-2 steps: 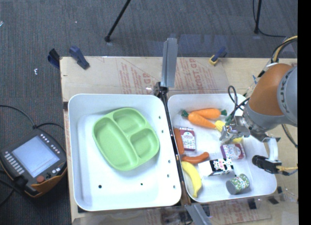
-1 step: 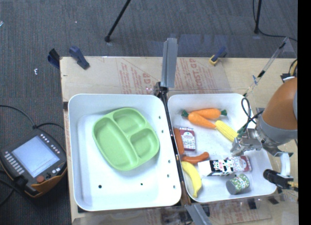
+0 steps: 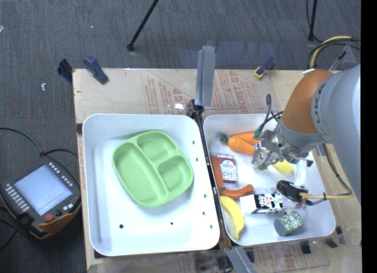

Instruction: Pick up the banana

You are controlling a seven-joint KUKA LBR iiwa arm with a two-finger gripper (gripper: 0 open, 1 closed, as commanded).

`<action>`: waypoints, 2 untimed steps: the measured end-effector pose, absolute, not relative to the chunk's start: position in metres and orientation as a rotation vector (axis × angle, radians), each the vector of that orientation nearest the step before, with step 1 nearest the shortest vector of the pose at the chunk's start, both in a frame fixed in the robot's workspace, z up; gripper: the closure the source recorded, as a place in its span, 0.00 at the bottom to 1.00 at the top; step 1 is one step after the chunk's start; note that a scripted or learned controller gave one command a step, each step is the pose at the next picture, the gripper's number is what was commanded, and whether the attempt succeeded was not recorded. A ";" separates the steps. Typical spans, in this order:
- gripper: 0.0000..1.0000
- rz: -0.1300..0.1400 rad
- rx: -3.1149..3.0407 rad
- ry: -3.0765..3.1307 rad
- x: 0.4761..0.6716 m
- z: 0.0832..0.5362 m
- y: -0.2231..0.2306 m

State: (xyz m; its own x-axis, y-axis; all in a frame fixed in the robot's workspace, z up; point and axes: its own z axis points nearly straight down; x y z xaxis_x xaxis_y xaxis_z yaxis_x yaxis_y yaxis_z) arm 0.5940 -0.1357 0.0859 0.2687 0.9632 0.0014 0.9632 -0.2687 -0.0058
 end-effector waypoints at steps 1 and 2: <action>1.00 0.003 -2.430 -1.988 0.582 0.107 -0.186; 1.00 0.004 -2.413 -2.002 0.521 0.085 -0.205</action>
State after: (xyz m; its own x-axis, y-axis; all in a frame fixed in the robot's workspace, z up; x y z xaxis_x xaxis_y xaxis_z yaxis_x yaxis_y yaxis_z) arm 0.5208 -0.2046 0.0855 0.1846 0.9828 0.0016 0.9828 -0.1846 -0.0062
